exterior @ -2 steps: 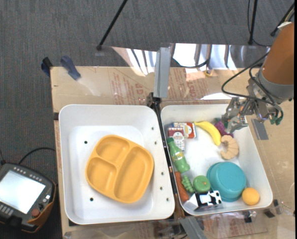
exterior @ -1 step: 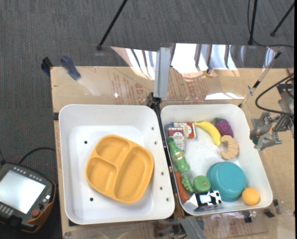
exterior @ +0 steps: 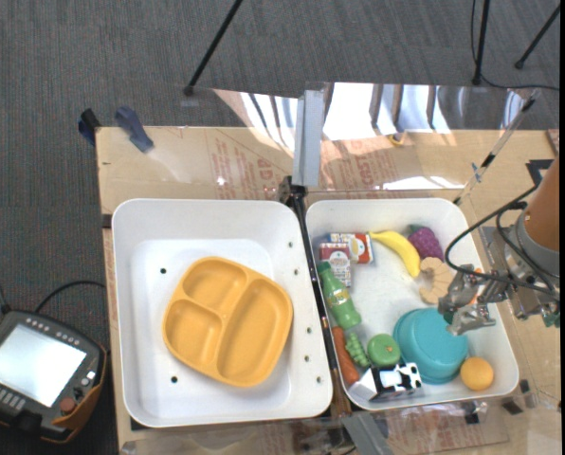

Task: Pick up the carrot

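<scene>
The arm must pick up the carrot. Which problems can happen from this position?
1. The carrot lies against the left wall of the right bin, pressed by the green vegetables, so a grasp there could slip or catch a neighbour.
2. The end effector is above the teal bowl, far from the carrot; crossing the bin low could knock the bowl or the green apple.

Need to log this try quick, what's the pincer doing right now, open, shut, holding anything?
Pincer: above the teal bowl in the right bin; open or shut cannot be told. The carrot lies apart, by the bin's left wall.
</scene>
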`<state>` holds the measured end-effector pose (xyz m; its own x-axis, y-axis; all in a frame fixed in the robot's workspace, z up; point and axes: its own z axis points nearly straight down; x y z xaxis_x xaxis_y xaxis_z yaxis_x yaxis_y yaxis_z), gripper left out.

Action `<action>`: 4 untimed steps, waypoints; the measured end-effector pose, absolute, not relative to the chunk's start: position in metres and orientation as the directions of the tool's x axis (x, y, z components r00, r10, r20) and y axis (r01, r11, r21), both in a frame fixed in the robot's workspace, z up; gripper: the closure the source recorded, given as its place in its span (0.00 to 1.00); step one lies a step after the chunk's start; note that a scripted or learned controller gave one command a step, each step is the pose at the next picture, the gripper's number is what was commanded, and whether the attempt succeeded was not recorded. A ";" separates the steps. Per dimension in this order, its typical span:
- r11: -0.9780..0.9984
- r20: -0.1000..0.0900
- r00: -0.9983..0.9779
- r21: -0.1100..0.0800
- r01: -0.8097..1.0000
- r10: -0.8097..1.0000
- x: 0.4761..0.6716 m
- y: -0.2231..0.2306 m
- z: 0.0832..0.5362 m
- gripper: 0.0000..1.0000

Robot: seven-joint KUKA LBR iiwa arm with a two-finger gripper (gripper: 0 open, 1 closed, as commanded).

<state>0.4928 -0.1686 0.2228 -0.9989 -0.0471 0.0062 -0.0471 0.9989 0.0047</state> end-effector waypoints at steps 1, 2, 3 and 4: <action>0.982 -0.007 -0.982 -0.003 -0.190 -0.190 0.497 -0.213 0.314 1.00; 0.975 0.007 -0.975 0.008 -0.223 -0.223 0.484 -0.178 0.225 1.00; 0.954 -0.007 -0.954 -0.004 -0.298 -0.298 0.488 -0.213 0.303 1.00; 0.949 0.004 -0.949 0.008 -0.314 -0.314 0.484 -0.153 0.230 1.00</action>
<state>0.4836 -0.1527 0.2301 -0.9493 -0.3144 0.0041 -0.3144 0.9493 0.0075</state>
